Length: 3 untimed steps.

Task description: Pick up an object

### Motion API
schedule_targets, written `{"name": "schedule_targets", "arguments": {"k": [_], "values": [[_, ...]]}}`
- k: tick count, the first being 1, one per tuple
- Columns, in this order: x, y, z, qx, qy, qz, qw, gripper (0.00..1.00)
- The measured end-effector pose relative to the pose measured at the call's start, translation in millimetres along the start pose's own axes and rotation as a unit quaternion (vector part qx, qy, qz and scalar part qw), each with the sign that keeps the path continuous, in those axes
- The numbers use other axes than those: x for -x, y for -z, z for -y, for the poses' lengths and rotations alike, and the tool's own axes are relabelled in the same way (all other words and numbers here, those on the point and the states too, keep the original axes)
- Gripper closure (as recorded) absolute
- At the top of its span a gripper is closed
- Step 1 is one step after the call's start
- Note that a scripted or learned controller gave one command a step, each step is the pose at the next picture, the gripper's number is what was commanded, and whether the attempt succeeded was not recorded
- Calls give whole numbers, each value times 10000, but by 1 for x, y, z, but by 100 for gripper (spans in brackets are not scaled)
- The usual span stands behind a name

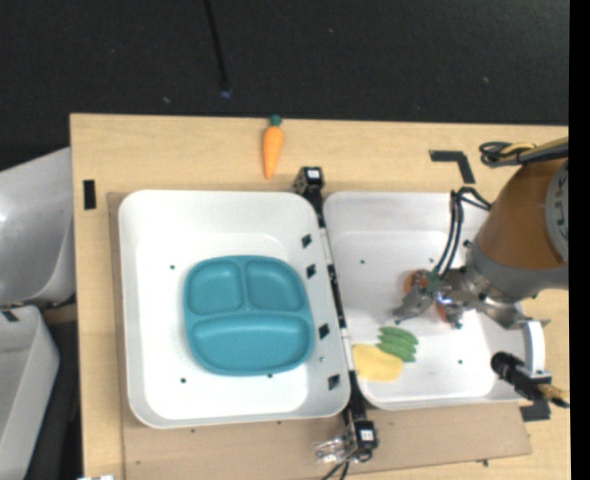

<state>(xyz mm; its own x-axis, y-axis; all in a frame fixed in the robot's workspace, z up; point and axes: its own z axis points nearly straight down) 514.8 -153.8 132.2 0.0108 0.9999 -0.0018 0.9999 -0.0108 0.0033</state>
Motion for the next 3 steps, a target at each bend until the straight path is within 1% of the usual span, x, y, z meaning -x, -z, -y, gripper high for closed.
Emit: {"name": "schedule_targets", "arguments": {"k": [1,2,3], "values": [[1,-33,0,-25,39,-6,10000,0],[2,-21,-1,-2,16,1,10000,100],[5,22,-2,8,53,2,10000,100]]}}
